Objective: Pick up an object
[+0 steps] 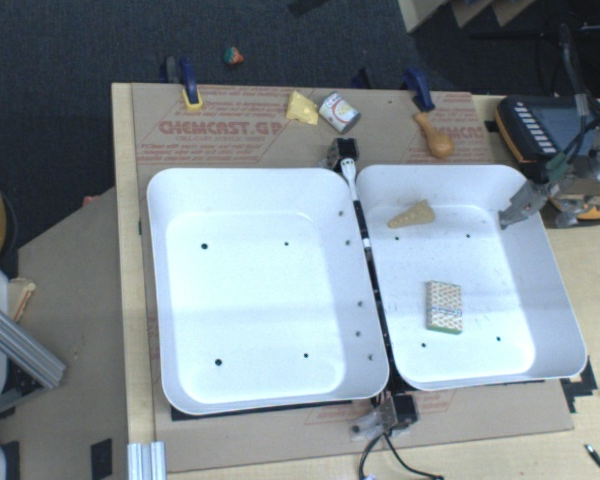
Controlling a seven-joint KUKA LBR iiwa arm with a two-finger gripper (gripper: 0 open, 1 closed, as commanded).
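1. Filling the left half of the brown cardboard-covered bench (pixel 140 268), the shallow white plastic left bin (pixel 255 288) shows a bare floor marked by a few small dark dots.
2. Above it, a blue clamp with a yellow foot (pixel 189 83) grips the bench's top edge, and a small orange-and-green object (pixel 234 56) lies on the dark carpet beyond.
3. At the upper centre of the frame, a yellow wedge-shaped block (pixel 302 108) lies on the cardboard just beside a small white-and-grey cylinder (pixel 339 113); both are outside the bins.
4. The shallow white plastic right bin (pixel 540 308) touches the left bin along a dark seam.
5. A tan wedge-shaped piece (pixel 412 214) lies in the right bin's upper part, near its left wall.
6. A brown wooden pear-shaped piece (pixel 436 139) rests on the cardboard above that bin.
7. A flat rectangular block with a green-and-tan pattern (pixel 444 306) lies near the middle of the right bin, well apart from the tan piece.
8. The grey gripper (pixel 523 206) sits over the right bin's upper right rim, apart from both pieces and holding nothing; whether it is parted or closed cannot be told.
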